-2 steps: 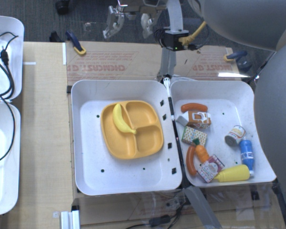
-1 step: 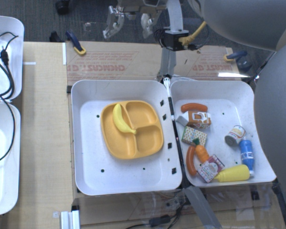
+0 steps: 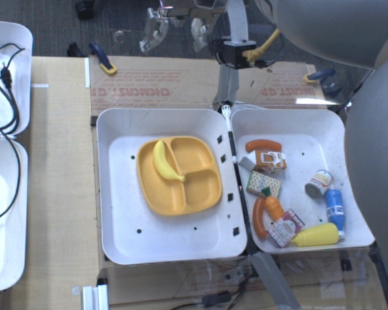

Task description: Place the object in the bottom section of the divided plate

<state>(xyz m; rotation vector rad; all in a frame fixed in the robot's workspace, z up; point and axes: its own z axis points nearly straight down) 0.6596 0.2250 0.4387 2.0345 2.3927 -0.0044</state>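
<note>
A yellow divided plate (image 3: 197, 196) lies in the left white bin (image 3: 116, 237). On it rests a yellow banana (image 3: 163, 161), in the upper left section, with its lower tip reaching the central dividers. My gripper (image 3: 174, 36) hangs high at the top of the view, beyond the bins' far edge and well away from the plate. Its two fingers (image 3: 151, 36) stand apart, open, with nothing between them.
The right bin (image 3: 310, 134) holds several items: a sausage (image 3: 263, 145), an orange box (image 3: 271, 161), a cracker pack (image 3: 263, 185), a carrot (image 3: 272, 207), a can (image 3: 318, 183), a blue bottle (image 3: 334, 205) and a yellow bottle (image 3: 317, 236). Blue clamps (image 3: 102, 58) hold the cardboard behind.
</note>
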